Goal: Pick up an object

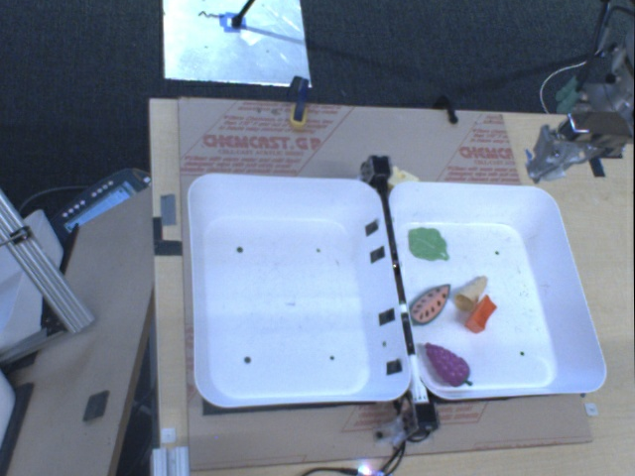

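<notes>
Several small toys lie in the right bin (pixel 556 266): a flat green piece (pixel 428 244), a brown oval slice with dark dots (pixel 430 304), a tan cone-shaped piece (pixel 470 291), an orange-red piece (pixel 481 313) touching it, and a purple grape-like cluster (pixel 447 364) near the front left corner. My gripper (pixel 553 160) hangs at the far right, above the bench just beyond the right bin's back right corner, well away from the toys. Nothing shows between its fingers.
The left bin (pixel 288 296) sits beside the right one, joined by a black clipped divider (pixel 390 276). A pale yellowish object (pixel 402 177) lies behind the bins near the divider. A yellow and blue clamp (pixel 298 107) and a shiny metal sheet (pixel 235 28) are at the back.
</notes>
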`<state>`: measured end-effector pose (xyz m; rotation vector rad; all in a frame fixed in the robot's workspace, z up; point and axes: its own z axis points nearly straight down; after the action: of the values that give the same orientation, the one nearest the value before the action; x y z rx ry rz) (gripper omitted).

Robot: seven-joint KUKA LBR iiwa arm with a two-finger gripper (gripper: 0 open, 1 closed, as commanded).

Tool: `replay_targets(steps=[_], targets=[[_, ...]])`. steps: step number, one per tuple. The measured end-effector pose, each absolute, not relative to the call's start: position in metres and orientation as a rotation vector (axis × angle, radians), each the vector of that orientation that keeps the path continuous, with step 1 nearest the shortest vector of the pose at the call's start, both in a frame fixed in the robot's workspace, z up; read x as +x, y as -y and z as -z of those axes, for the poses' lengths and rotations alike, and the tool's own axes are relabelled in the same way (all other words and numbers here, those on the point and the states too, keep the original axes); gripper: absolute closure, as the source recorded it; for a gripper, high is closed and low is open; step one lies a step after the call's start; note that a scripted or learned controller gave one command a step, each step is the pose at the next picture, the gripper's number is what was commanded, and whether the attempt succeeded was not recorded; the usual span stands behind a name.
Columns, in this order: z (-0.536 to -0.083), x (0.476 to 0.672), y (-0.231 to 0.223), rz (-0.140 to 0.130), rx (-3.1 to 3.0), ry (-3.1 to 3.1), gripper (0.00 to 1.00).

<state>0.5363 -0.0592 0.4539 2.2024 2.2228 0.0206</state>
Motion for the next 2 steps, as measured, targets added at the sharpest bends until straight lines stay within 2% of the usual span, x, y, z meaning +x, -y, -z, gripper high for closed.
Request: replay_targets(steps=[1, 2], targets=[[-0.390, 0.524, 0.042, 0.002, 2.217, -2.229, 1.00], [-0.449, 0.584, 0.016, -0.012, 2.207, -2.223, 1.00]])
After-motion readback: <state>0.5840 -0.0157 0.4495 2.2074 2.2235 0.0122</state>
